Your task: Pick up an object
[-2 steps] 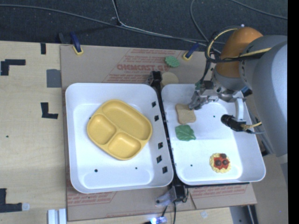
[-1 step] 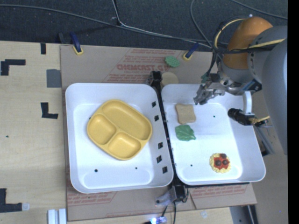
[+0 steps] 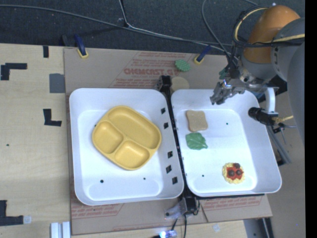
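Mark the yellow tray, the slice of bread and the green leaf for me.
yellow tray point(image 3: 127, 137), camera view, on its middle ridge.
slice of bread point(image 3: 196, 120), camera view, centre of its top face.
green leaf point(image 3: 196, 141), camera view, middle of the leaf.

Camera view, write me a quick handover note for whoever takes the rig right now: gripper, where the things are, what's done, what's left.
Gripper: above the far edge of the right bin, with nothing seen between its fingers; open or shut can't be told.
Right bin: tan bread slice, green leaf piece just in front of it, small yellow piece with red and dark topping near the front corner.
Left bin: yellow divided plate.
A small green item lies outside on the cardboard.
Done: nothing lifted.
Left: choose an object, descend, grasp, lift. The bread slice is nearest.
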Controlling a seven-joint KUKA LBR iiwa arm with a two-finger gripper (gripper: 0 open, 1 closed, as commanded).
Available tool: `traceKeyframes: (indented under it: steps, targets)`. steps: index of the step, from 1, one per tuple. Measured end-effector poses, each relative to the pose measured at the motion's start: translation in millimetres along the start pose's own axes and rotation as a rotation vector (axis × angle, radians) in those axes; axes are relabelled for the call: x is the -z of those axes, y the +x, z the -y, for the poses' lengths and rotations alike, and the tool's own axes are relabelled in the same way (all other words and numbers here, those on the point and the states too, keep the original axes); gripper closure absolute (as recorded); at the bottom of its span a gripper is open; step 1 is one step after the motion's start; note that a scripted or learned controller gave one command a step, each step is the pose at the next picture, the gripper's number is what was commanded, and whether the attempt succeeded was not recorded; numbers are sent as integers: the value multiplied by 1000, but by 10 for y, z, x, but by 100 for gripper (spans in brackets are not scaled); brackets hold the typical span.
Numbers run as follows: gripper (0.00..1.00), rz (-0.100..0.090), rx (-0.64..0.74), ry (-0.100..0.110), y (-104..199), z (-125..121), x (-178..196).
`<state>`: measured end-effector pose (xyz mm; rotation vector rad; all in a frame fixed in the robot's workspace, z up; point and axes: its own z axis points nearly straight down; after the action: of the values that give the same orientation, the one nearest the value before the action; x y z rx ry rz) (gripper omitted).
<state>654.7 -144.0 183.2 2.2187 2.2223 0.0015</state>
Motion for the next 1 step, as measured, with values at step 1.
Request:
traceKeyframes:
  steps: [1]
  targets:
    - [100, 1, 0, -4, 10, -64, 627]
